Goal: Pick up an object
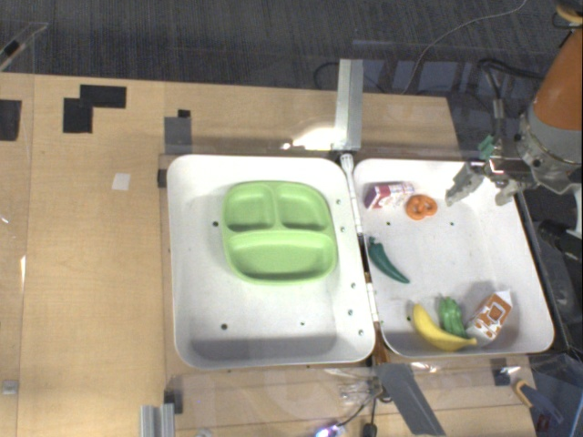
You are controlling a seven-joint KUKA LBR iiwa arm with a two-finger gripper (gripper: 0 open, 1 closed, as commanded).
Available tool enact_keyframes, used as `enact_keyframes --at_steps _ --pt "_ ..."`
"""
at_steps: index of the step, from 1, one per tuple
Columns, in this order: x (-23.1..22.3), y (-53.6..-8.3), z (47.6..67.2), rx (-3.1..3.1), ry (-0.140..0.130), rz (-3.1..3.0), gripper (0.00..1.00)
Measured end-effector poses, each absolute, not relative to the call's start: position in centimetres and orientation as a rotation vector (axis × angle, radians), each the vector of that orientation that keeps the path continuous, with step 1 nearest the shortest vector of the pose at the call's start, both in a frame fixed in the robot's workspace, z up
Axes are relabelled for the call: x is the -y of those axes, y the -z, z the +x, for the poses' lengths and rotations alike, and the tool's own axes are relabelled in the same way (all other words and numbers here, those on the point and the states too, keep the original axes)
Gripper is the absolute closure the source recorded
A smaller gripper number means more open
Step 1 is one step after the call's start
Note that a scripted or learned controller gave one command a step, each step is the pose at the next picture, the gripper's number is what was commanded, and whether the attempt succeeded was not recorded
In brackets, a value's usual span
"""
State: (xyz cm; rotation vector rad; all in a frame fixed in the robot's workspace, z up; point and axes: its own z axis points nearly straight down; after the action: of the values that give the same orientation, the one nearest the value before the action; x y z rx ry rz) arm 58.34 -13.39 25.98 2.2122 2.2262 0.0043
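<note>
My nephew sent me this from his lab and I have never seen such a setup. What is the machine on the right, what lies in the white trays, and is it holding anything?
The picture comes from one fixed camera above a wooden bench, looking down at a slant. The machine at the right is a robot arm, grey with an orange band, ending in a two-finger gripper that is open and holds nothing. Its job is to pick up an object.

Two shallow white bins sit side by side. The left bin holds a green divided plate. The right bin, under the gripper, holds toy groceries: a small purple-and-white package, an orange round piece, a dark green pepper, a banana, another green vegetable and a small carton.
</note>
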Motion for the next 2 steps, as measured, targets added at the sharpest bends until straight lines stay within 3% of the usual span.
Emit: enact_keyframes --at_steps 2 --pt "14.6 -10.4 65.9 -2.133 -0.007 2.298 0.0"
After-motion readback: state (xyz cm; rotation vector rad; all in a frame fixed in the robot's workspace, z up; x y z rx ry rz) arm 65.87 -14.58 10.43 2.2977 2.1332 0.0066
